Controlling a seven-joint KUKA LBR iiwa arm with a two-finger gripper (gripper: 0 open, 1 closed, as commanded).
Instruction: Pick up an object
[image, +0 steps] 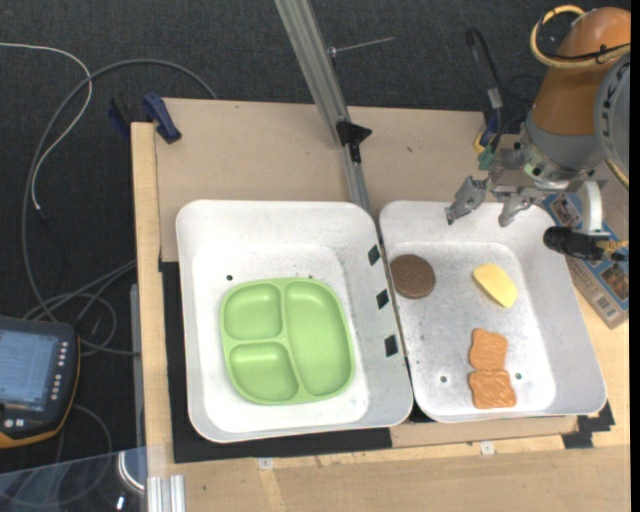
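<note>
Objects for picking lie scattered in the right-hand white bin (560, 330): a flat brown disc (412, 276), like a toy cookie or burger patty, near the bin's left wall; a pale yellow wedge (495, 285), smooth and rounded like a slice of cheese or lemon, toward the far right; and two orange waffle-like pieces (490, 368), ridged and roughly square, touching one another near the front edge. They sit well apart from each other apart from that pair, which I judge leaves room for two fingers to close around any single one. The left bin (200, 240) holds a lime green divided plate (287, 340), glossy moulded plastic with three compartments, resting flat in the middle, likely as a spare drop-off spot or distractor. Both bins are shallow, matte, faintly speckled, with rounded corners, and sit side by side on a tan board worktop (250, 150). The grey arm, with its orange band, reaches in from the right and hangs over the far edge of the right bin. Its tool (487, 203) hovers above the bin's back rim, its two metal fingers spread apart and gripping nothing. From where it hangs, the yellow wedge looks nearest, though nothing has been touched. A slanted metal rail (325, 90) and loose cables (60, 160) cross the dark floor behind.
</note>
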